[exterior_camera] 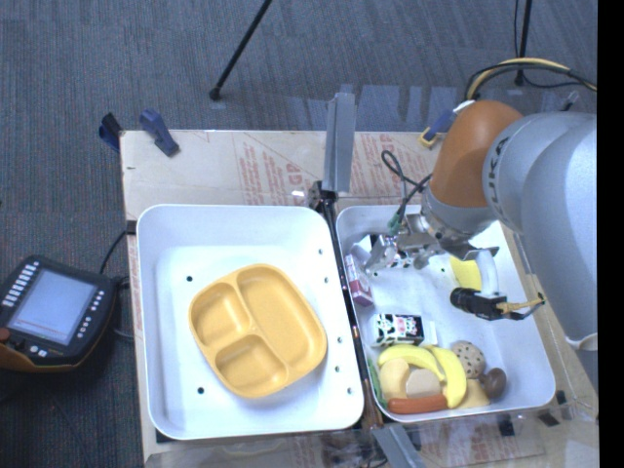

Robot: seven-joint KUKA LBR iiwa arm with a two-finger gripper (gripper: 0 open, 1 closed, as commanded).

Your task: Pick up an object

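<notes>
Yellow tray (256, 331) fills left bin (166, 252); claw (382, 257) hovers over right bin (531, 359).

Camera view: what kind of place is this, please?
Probably a robotics lab test bench. A grey arm reaches over two white bins on a taped board, a teach pendant lies on the carpet, and toy food such as a banana fills one bin.

Floor: dark grey-blue carpet (117, 47), ribbed weave. Bench top is cardboard-coloured board (253, 169) with red print, lying behind and left of the tool. Two blue clamps (156, 133) at its far-left corner. Thin black tripod leg (249, 37) slants across the carpet beyond the bench. Handheld control pendant (49, 310), screen lit, lies on the floor far left. Light even, soft.
</notes>
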